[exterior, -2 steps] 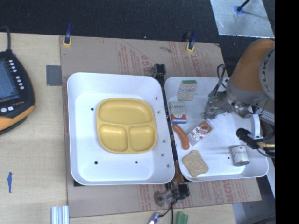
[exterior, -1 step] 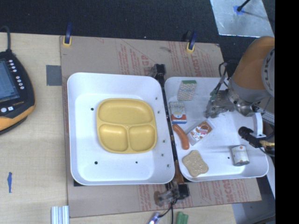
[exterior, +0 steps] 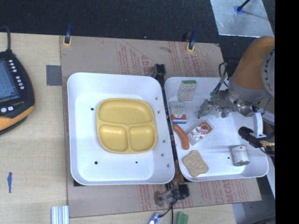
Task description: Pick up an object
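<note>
The tool (exterior: 209,107) hangs over the right bin (exterior: 219,171) at about one o'clock from its middle, above bare white floor; whether it is released or clenched I cannot tell, and nothing shows in its grip. The nearest likely thing to pick is the small red-and-white packet (exterior: 200,131), lying flat and tilted just at seven o'clock from the tool. It looks light, thin and probably slick-skinned, so I judge it best pinched across its narrow width, pressing down to the floor. The sausage (exterior: 181,136) at nine o'clock of the packet seems rounder and easier to pinch across its middle, but it lies close to the bin's left wall. The small can (exterior: 239,155) at four o'clock looks stiff and may roll. The toast slice (exterior: 195,163) lies near the bottom rim. Open room is best around the packet; the left bin (exterior: 79,125) holds a yellow divided plate (exterior: 126,125).
</note>
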{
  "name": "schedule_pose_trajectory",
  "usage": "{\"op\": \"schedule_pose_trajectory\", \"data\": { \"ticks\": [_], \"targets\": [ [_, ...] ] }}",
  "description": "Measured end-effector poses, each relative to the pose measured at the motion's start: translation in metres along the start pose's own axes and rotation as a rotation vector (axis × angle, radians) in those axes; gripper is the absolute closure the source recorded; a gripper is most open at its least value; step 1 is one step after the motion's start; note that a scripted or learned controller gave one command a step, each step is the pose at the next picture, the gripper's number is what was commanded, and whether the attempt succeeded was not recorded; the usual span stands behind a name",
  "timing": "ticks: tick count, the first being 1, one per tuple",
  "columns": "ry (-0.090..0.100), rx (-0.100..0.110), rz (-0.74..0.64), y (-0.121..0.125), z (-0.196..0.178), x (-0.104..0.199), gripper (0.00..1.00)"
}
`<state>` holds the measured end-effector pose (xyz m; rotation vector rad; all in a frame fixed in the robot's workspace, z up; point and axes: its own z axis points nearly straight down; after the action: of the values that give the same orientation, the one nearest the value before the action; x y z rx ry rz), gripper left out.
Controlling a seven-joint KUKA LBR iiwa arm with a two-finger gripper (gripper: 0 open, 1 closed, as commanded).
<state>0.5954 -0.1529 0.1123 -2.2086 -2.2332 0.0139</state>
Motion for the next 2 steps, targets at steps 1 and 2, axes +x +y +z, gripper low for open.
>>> {"op": "schedule_pose_trajectory", "data": {
  "ticks": [1, 2],
  "targets": [
    [0.005, -0.003, 0.005, 0.062, 0.02, 0.054, 0.0],
    [0.005, -0.004, 0.005, -0.017, -0.081, 0.108, 0.0]
  ]
}}
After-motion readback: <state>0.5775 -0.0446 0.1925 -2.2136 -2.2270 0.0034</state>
